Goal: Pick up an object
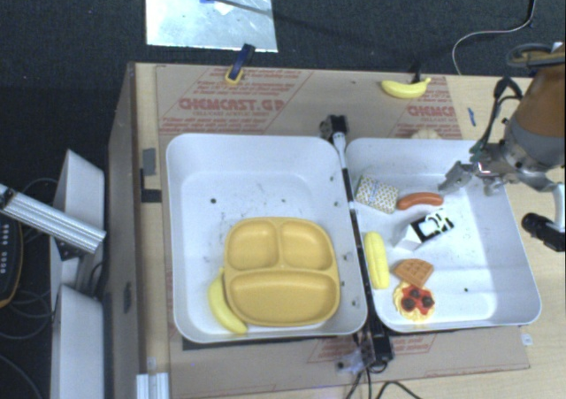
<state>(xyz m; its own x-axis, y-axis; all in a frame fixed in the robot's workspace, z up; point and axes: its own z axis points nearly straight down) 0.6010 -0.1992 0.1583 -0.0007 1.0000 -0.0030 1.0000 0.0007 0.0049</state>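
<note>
My gripper point(467, 173) hangs over the far right part of the right bin point(508, 247), reaching in from the right. Just left of it lies a red-brown sausage point(419, 201). A speckled white block point(377, 194) lies beside the sausage, and a black-and-white piece point(432, 226) sits below them. Near the bin's front are a yellow oblong piece point(376, 260), a brown waffle point(413, 271) and a round tart with red berries point(416, 302). Nothing can be seen held in the gripper.
The left bin point(203, 176) holds a yellow divided plate point(281, 270) and a banana point(223, 304) at its front left. Another banana point(405, 87) lies on the cardboard behind the right bin. A black divider point(348, 203) runs between the bins.
</note>
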